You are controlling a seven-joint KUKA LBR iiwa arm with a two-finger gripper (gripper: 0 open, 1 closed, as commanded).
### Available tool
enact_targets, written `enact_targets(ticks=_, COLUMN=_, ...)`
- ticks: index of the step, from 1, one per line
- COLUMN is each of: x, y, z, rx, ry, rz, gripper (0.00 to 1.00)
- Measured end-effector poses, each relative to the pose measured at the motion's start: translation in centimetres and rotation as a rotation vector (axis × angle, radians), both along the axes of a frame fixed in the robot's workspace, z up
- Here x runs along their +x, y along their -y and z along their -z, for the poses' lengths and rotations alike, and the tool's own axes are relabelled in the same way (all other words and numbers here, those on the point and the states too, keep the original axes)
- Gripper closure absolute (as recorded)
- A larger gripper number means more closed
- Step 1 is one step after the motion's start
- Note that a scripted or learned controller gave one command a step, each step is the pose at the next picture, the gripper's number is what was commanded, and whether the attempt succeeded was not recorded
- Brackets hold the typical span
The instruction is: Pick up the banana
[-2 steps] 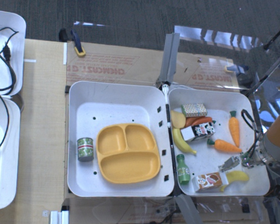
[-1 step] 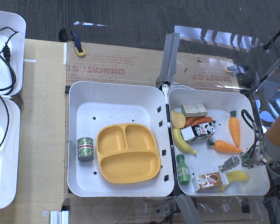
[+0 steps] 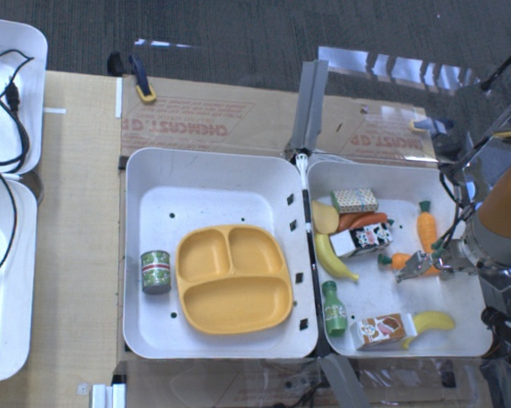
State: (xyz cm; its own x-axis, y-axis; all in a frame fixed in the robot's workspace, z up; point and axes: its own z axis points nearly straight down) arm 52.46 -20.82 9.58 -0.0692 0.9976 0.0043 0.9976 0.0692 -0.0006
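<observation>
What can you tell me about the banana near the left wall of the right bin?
The banana is yellow and looks like smooth plastic, a toy fruit. It lies flat on the floor of the right bin, curved, running from the upper left down to a tip at the lower right. Its upper end meets a pale yellowish fruit. A black-and-white carton lies close on its right. The claw is apart from it, further right.

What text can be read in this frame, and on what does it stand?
"CHEMCMT.GP": red print on the cardboard behind the left bin, seen upside down, spelling unsure.
Similar red print on the cardboard behind the right bin: glare, unreadable.
Can, carton, box: labels too small.
</observation>
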Motion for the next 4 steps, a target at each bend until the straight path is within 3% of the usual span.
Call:
enact_targets(ticks=1, x=0.2, y=1.5, z=-9.9, rx=-0.006, ry=0.001, rz=-0.074, gripper=0.0)
enact_targets(ticks=2, x=-4.7, y=0.8, z=0.6, rx=0.006, ry=-0.002, rz=-0.259, gripper=0.0)
enact_targets(ticks=3, x=-4.6, y=1.0, z=-0.3, rx=0.001, ry=0.0, rz=-0.255, gripper=1.0)
enact_targets(ticks=4, x=0.0, y=1.2, z=-1.3, rx=-0.005, ry=0.003, rz=-0.301, gripper=1.0)
